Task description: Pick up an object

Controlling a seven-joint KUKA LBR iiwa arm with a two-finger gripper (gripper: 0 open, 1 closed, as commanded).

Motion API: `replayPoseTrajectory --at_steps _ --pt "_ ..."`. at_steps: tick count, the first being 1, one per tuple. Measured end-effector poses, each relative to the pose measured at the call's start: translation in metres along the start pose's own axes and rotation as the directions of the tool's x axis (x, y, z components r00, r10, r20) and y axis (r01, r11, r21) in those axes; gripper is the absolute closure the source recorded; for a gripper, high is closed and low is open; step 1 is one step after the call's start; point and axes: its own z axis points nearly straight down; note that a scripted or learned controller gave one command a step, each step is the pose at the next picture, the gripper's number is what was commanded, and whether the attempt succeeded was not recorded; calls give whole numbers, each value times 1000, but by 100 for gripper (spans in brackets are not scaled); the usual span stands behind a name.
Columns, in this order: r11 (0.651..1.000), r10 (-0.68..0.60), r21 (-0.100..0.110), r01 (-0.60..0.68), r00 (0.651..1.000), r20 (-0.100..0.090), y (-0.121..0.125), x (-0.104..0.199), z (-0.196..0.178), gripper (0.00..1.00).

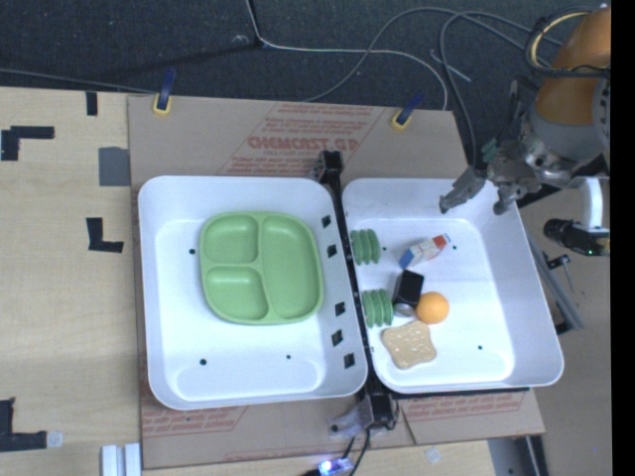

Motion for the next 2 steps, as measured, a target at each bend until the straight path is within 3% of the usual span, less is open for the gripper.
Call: replayPoseTrajectory --at_steps 1,2 --pt "1000 -4 -14 4 1000 2 3 1 -9 0" --pt "1000 -4 -10 4 1000 3 -2 7 52 0"
